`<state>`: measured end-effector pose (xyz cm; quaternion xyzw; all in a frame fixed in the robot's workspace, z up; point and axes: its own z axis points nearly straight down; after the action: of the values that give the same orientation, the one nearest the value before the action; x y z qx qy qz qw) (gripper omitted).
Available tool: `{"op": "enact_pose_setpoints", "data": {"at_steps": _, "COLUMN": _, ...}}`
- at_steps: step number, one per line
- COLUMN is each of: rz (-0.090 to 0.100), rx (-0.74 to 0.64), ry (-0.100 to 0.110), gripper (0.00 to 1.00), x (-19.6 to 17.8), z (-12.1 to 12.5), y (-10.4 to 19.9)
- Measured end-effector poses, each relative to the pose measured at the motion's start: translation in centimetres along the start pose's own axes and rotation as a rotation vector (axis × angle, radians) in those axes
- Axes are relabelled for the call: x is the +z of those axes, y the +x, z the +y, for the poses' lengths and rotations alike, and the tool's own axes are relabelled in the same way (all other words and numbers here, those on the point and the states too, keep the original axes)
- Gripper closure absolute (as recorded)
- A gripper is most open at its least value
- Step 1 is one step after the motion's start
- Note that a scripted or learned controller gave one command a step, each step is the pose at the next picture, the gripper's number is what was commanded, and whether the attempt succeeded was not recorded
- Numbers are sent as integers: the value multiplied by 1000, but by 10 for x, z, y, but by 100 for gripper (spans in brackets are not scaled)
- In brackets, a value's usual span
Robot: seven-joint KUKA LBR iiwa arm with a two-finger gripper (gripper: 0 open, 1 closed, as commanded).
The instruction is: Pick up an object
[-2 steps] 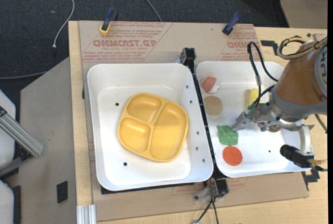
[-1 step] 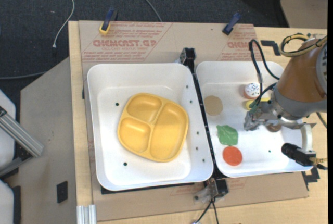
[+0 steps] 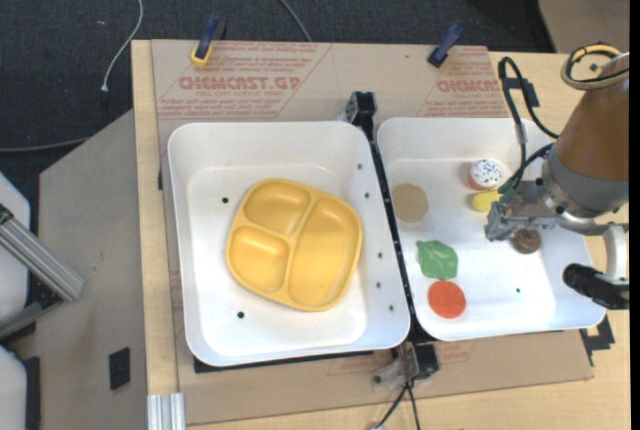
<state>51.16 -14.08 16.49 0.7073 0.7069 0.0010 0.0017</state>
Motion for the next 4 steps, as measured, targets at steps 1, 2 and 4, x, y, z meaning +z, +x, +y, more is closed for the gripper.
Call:
{"op": "enact_pose_setpoints", "data": {"at_steps": 1, "rz": 0, "rx": -3, "ry": -3, "gripper": 100, "x": -61, "z": 1, "y": 7}}
{"op": "enact_pose_setpoints", "data": {"at_steps": 2, "rz": 0, "rx": -2, "ry": 0, "gripper": 100, "x": -87, "z": 2, "y": 7}}
{"op": "enact_pose_setpoints", "data": {"at_steps": 4, "rz": 4, "rx": -7, "ry": 6, "gripper": 100, "x": -92, "z": 3, "y": 120}}
